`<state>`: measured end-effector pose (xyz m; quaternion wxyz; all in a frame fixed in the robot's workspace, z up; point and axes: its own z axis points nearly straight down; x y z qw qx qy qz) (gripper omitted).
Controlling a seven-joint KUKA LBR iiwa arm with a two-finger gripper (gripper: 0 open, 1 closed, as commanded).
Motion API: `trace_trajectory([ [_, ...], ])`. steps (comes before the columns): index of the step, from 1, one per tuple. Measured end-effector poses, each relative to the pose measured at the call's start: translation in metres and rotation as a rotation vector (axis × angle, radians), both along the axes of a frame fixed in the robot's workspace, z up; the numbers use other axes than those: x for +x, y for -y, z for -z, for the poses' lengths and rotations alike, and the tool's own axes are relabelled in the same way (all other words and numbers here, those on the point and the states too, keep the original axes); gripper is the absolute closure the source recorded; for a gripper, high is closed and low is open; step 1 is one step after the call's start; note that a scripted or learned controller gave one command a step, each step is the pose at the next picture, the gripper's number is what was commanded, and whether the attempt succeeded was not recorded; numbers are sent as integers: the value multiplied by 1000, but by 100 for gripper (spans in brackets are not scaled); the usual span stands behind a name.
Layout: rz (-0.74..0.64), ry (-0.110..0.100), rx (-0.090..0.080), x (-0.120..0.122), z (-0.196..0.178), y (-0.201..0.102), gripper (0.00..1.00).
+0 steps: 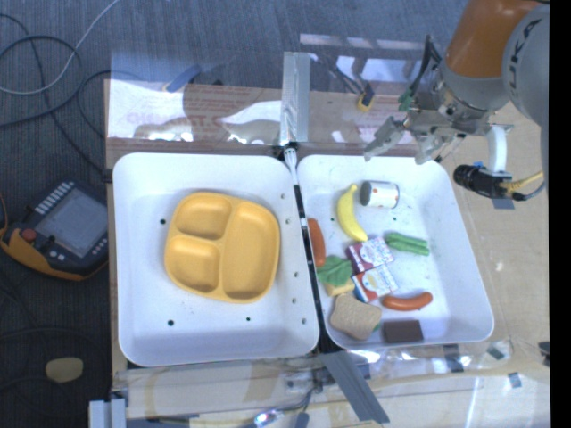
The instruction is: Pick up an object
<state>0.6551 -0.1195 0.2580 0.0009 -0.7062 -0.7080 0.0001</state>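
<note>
The right bin (464, 239) holds a yellow banana (350, 213), a small white can (383, 193) lying on its side, a green pod (407, 243), two red-and-white cartons (370, 255) (376, 282), a red sausage (408, 301), a slice of bread (355, 317), a brown block (402, 331), a green leafy piece (335, 271) and an orange stick (316, 242). My gripper (403, 147) hangs above the bin's far rim, beyond the can. It is open, fingers spread, with nothing between them.
The left bin (143, 203) carries a yellow divided plate (221, 244). A metal upright (294, 96) stands behind the seam between the bins. A handheld pendant (62, 230) and cables lie on the floor at left.
</note>
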Motion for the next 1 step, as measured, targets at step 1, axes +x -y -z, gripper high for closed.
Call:
trace_trajectory([
  [1, -65, 1, -5, 12, 146, -5, 0],
])
